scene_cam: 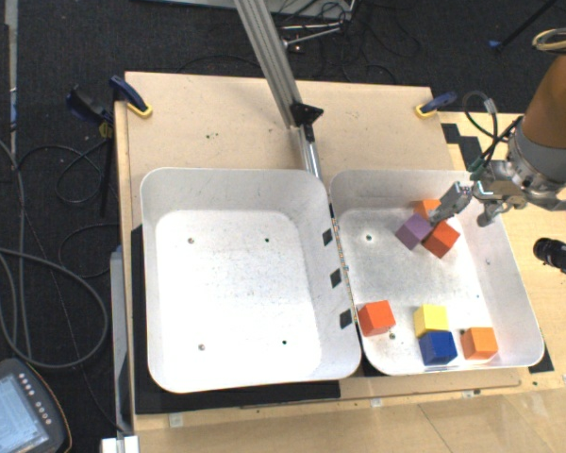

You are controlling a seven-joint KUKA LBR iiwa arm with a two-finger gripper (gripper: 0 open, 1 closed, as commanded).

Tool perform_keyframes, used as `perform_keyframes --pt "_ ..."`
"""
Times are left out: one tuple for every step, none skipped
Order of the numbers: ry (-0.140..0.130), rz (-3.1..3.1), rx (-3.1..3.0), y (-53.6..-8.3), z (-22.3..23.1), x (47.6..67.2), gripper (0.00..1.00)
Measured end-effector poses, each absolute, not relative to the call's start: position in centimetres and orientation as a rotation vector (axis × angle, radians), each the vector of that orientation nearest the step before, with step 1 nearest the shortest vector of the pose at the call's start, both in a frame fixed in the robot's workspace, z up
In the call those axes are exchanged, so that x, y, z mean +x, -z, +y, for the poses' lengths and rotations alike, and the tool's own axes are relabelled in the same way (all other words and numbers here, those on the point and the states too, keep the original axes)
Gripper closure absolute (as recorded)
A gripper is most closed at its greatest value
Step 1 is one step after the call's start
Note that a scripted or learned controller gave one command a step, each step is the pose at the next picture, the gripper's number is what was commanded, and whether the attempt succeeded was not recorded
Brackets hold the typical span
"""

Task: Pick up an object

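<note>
Red cube [441, 241]: right bin [509, 281], beside purple cube [415, 231], below gripper [453, 206]. Gripper state: cannot tell. Likely light, rigid, smooth. Grip across two opposite flat faces, clear of neighbouring cube.

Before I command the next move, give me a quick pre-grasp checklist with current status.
1. Gripper positioned over the right bin: ok.
2. Target nearby: purple block and red-orange block lie just below it: ok.
3. Target isolated: those two blocks touch each other, with an orange piece behind them: not ok.
4. Jaws open or shut: cannot tell.
5. Anything held: cannot tell.
6. Front row blocks, orange, yellow, blue, orange, away from the gripper: ok.
</note>
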State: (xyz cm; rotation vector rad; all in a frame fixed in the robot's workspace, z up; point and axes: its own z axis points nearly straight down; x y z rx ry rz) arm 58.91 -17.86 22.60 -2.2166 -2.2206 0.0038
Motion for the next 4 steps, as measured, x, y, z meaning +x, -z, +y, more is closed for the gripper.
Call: perform_keyframes --pt "-0.001 -2.224 -2.218 -22.9 -17.9 59.0 0.00" --pt "-0.005 -2.218 -2.218 -17.5 -17.2 58.0 0.00" --pt "-0.005 -2.217 -2.220 -12.8 -17.8 57.5 0.00" --pt "-0.003 -2.219 -2.220 -9.3 -17.8 57.4 0.00"
